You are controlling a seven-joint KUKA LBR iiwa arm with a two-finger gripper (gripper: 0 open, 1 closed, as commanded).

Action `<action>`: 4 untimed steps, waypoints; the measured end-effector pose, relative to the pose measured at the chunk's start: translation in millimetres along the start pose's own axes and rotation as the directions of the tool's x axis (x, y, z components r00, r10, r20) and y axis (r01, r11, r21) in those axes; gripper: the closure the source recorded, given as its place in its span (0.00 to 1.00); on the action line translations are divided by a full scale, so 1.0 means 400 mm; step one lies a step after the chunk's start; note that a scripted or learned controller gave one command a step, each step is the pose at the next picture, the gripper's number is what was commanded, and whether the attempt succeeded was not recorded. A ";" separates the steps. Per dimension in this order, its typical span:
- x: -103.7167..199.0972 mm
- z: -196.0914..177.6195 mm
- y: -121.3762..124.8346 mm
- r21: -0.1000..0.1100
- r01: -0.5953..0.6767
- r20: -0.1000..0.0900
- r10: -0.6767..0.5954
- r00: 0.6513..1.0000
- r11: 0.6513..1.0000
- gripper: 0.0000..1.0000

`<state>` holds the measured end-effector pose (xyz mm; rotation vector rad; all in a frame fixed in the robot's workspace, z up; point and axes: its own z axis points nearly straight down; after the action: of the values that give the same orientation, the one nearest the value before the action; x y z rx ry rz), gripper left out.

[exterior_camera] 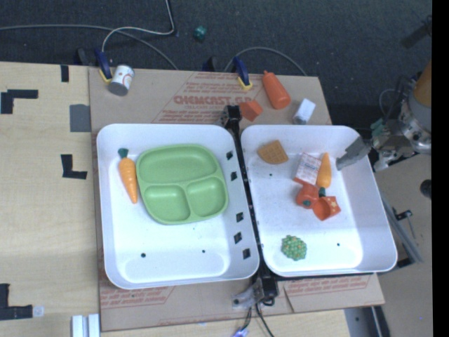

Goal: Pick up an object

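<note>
The right bin [351, 258] holds a tan wedge [272, 152], a white and red packet [307, 166], an orange carrot-shaped piece [323, 170], two red pieces [309, 197] [327, 208] and a green knobbly ball [294, 247]. My gripper [353, 154] hangs over the bin's upper right part, just right of the orange piece, and nothing shows in it. The left bin [168, 265] holds a green divided plate [182, 182] and a toy carrot [128, 177] at its left.
Behind the bins on the cardboard lie an orange bottle [276, 90], a small orange block [250, 109], a white cube [304, 110] and a small can [121, 79]. Blue clamps [243, 75] and cables lie along the back edge.
</note>
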<state>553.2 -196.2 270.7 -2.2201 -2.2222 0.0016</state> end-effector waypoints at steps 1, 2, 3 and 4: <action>0.009 0.459 0.043 -0.005 0.001 0.000 -0.001 1.000 1.000 0.00; -0.064 0.461 -0.172 -0.003 -0.002 0.003 0.002 1.000 1.000 0.00; -0.063 0.435 -0.168 -0.006 -0.001 0.002 0.001 1.000 1.000 1.00; 0.063 0.458 -0.140 -0.007 -0.001 0.002 0.001 1.000 1.000 1.00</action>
<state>497.0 -170.9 87.4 -2.2255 -2.2262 -0.0033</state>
